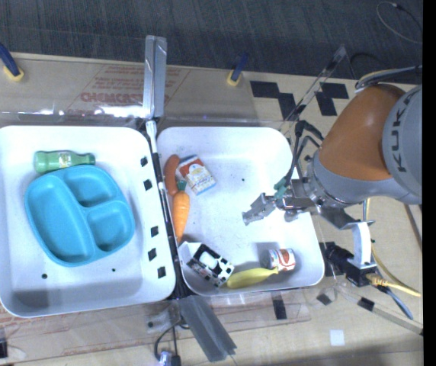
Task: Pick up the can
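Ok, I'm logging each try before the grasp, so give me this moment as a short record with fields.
target: can, lying on its side near the front edge of the right bin
beside target: banana, to its left
gripper: above the right bin floor, apart from the can
other items, right bin: carrot, small carton, black-and-white cow-patterned toy
left bin: blue divided plate, green bottle
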{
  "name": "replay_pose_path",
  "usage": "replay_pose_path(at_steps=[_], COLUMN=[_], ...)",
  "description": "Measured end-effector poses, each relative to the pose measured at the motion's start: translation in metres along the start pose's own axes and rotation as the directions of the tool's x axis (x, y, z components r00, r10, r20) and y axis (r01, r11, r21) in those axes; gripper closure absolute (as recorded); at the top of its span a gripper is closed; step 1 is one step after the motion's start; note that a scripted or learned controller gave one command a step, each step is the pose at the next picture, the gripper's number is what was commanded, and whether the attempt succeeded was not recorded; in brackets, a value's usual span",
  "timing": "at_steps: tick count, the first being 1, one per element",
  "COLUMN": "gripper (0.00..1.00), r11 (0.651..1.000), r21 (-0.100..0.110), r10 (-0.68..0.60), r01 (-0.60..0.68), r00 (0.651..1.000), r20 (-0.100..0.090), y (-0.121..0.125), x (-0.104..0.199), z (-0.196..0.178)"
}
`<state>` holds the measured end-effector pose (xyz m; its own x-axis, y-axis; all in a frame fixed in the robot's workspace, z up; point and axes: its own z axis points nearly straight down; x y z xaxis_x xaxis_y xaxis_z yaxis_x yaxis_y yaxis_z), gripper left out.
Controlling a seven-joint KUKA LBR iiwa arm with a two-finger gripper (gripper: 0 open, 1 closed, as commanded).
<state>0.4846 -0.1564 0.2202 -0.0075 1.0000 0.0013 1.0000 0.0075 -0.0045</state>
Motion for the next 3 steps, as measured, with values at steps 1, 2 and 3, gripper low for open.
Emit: replay_pose_path(at_steps=[1, 2, 3], gripper=[0.00, 0.00, 1.00], r11=[1.000, 0.999, 0.998], r21=[0.000, -0.001, -0.001], r10=[-0.022, -0.053, -0.061], r01=[0.022, 0.053, 0.061], r00=[1.000, 0.999, 0.998], r20=[0.000, 0.000, 0.000], y=[-0.009, -0.008, -0.008], x=[-0.054, -0.049, -0.049], z=[0.106, 0.129, 0.119])
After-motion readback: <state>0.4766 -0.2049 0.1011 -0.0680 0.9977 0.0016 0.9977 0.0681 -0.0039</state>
